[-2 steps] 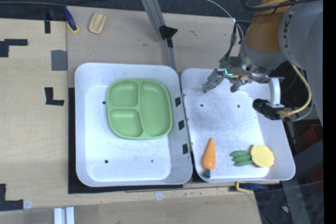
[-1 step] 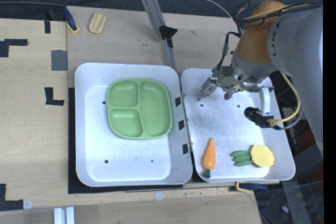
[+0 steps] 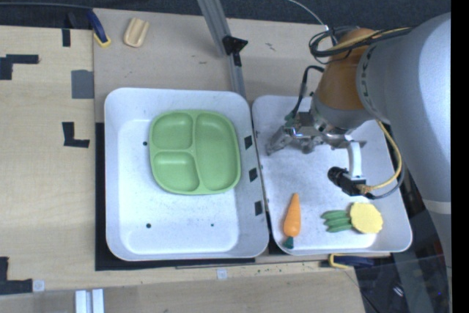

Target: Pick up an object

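Observation:
An orange toy carrot [image 3: 292,214] lies near the front of the right bin [image 3: 396,231]. Right of it are a green pea pod [image 3: 336,220] and a yellow round toy [image 3: 366,217], touching each other. My gripper [image 3: 292,143] hangs over the back left part of that bin, behind the carrot. Its metal fingers [image 3: 274,145] are spread open with nothing between them. The grey arm with its orange band [image 3: 341,84] reaches in from the right.
A green divided plate [image 3: 196,152] sits in the left bin [image 3: 124,231]. A black cable plug [image 3: 343,179] hangs off the wrist above the yellow toy. A metal post [image 3: 212,4] and a small tan block [image 3: 135,32] stand behind the bins.

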